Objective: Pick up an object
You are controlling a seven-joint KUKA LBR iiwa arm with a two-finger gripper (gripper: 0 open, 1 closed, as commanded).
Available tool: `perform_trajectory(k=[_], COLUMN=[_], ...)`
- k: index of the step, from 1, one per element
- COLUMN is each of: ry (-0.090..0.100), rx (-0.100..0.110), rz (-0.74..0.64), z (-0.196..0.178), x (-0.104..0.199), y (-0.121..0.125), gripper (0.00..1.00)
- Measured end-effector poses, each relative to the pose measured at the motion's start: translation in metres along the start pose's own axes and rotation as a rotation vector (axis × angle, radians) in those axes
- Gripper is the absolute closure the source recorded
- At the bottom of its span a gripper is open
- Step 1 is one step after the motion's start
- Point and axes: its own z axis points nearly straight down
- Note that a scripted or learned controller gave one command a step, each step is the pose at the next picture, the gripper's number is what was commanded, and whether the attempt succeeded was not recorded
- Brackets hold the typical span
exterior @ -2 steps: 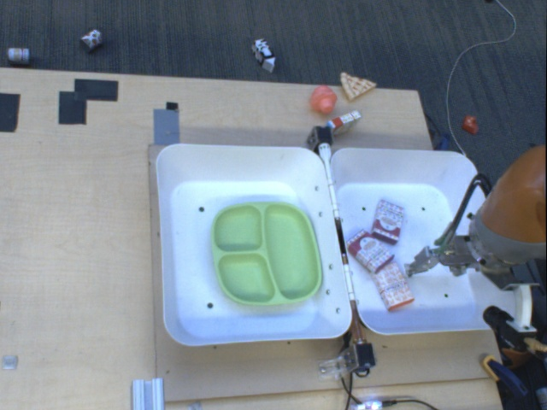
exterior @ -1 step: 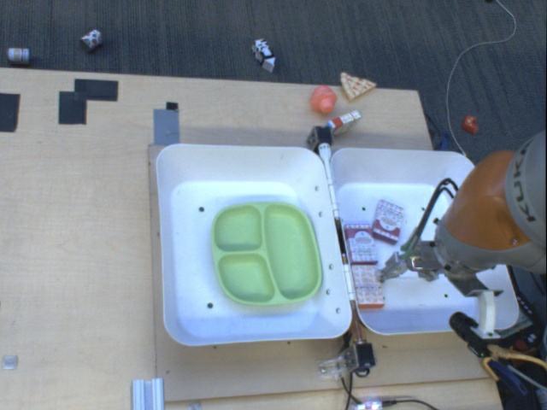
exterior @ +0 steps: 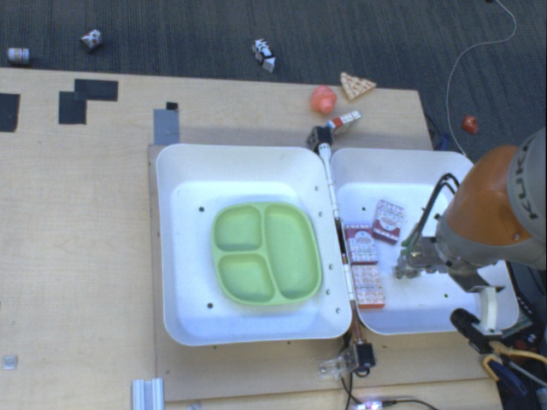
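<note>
I am over the right bin, and my gripper hangs low near its middle. I cannot tell if my fingers are apart or together. Small red and white packets lie just beside me at nine o'clock. Farther that way, a green divided plate sits in the left bin.

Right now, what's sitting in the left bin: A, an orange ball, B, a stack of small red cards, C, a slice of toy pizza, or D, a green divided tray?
D: the green divided tray lies alone in the left bin.
</note>
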Motion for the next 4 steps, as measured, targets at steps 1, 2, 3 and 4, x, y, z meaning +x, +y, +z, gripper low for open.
perform_trajectory(k=[1,2,3,4], ry=[0.003,0.007,0.005,0.004], rx=[0.007,0.011,0.013,0.009], rz=[-0.003,-0.004,-0.002,-0.004], z=[-0.132,-0.174,-0.108,-0.151], x=[-0.062,0.01,-0.053,-0.098], y=[0.053,0.015,0.043,0.102], gripper=[1.0,1.0,1.0,1.0])
